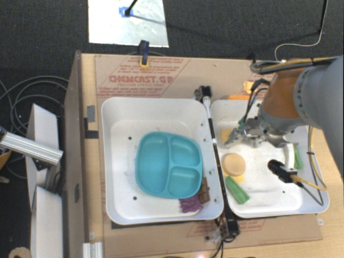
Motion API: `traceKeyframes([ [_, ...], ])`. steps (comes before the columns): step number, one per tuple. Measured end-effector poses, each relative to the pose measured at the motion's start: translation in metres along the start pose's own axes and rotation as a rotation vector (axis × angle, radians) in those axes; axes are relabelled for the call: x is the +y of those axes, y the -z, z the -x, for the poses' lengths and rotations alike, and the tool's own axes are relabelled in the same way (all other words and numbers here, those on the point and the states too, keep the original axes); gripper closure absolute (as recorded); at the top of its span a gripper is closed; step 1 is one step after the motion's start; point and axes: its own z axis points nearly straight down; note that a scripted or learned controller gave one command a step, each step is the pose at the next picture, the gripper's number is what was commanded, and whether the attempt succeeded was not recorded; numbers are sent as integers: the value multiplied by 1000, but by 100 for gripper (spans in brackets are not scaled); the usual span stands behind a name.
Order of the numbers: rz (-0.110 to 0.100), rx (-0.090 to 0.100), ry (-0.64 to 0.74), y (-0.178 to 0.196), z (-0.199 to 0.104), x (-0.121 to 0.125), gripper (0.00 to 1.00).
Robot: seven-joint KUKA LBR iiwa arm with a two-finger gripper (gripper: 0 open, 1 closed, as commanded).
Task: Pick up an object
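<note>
Over the right bin (269, 206) the gripper (244, 135) hovers near a tan disc (234, 164), jaw state unclear, seemingly mid-approach; next it likely must descend onto something.

The smooth, rounded grey metal arm (322, 93) carries a broad orange band (282, 94) above the wrist. Thin dark cables (251, 102) loop beside that band. The metallic silver-grey gripper assembly (248, 131) at the end shows angular brackets; finer detail is blurred.
</note>
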Motion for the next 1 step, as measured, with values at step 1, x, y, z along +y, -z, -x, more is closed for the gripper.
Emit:
traceKeyframes([
  [1, 15, -3, 6, 5, 17, 75, 0],
])
